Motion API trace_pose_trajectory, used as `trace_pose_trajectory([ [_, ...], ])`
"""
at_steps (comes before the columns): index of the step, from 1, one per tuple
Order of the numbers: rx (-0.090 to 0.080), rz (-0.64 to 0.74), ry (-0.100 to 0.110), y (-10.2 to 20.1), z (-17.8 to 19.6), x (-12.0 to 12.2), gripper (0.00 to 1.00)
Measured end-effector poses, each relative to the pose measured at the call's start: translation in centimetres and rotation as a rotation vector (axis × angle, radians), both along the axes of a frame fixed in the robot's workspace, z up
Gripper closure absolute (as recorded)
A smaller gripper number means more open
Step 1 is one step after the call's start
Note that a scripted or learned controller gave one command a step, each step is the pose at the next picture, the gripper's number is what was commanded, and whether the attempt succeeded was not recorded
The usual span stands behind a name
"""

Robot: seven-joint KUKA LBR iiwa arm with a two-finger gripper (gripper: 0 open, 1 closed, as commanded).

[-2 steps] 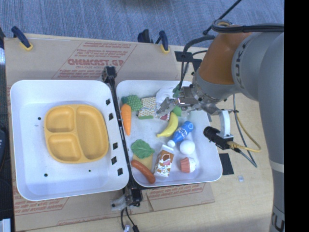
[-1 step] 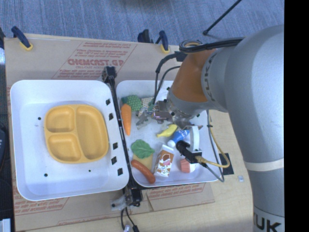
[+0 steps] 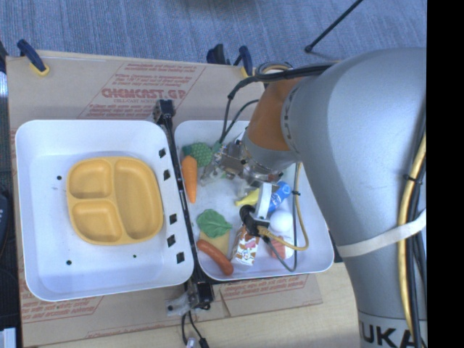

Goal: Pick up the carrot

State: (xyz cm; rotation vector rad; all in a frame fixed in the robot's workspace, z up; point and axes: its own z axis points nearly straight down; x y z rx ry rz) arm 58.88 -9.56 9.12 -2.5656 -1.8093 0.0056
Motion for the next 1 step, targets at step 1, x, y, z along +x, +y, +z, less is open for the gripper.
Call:
trace_pose_trajectory([
  [1,0.001,-0.532,0.001,0.42,2.26,3.61,0.00],
])
